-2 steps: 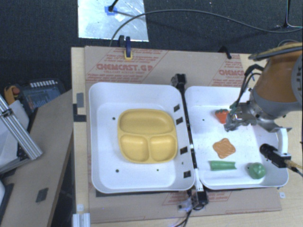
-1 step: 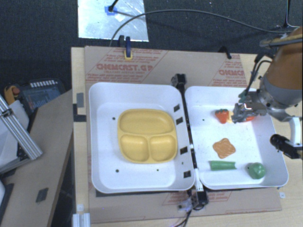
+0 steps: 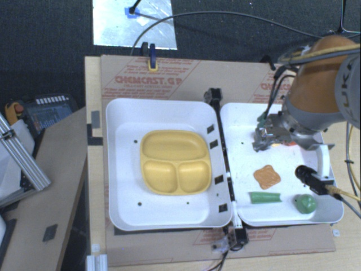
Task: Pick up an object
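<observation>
The right white bin [image 3: 242,168] holds an orange waffle-shaped piece [image 3: 267,177], a long green piece [image 3: 265,197] near its front wall and a round green piece [image 3: 305,204] in its front right corner. My gripper [image 3: 262,141] hangs low over the back half of this bin, up and slightly left of the orange piece and apart from it. A sliver of something red [image 3: 286,144] peeks out just right of the gripper, mostly hidden by the wrist. I see nothing between the gripper's tips.
The left white bin [image 3: 121,168] holds a yellow divided plate [image 3: 174,161]. Black clips run along the wall between the two bins. A black fitting with a cable [image 3: 310,179] sits on the right bin's right edge. The grey and orange arm [image 3: 321,83] covers the back right.
</observation>
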`<state>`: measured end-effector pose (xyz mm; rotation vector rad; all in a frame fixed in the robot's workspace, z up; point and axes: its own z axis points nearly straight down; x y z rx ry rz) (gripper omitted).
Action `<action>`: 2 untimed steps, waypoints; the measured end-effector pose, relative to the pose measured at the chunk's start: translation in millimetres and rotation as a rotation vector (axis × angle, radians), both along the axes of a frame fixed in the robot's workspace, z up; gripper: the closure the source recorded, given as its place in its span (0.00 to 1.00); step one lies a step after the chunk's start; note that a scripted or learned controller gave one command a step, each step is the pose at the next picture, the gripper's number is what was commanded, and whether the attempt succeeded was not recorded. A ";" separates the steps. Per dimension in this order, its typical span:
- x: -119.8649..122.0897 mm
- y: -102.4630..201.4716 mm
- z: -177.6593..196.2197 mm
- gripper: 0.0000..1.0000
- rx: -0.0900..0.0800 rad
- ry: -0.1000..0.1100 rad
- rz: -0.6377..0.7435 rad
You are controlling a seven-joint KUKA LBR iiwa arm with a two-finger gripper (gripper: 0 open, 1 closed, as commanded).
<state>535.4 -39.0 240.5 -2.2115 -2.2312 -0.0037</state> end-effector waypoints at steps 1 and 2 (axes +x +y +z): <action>-5.5 61.3 1.3 1.00 0.000 0.000 0.002; -14.4 107.8 4.1 1.00 0.000 0.000 0.001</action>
